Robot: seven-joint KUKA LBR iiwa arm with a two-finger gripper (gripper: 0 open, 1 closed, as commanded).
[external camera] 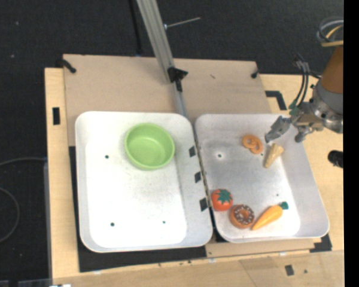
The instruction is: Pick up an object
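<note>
A green bowl (149,146) sits in the left bin (96,184), far left of the gripper (285,130); lower left of it lie a tomato (221,200), a donut (242,216) and a carrot (268,216); a pretzel (252,143) and a tan piece (272,155) lie just beside it; whether its grip is parted or closed I cannot tell.

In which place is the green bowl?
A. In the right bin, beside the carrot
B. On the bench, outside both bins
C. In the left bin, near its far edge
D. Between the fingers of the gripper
C: the green bowl sits upright in the left bin, towards its far edge, while the carrot lies in the right bin.
</note>
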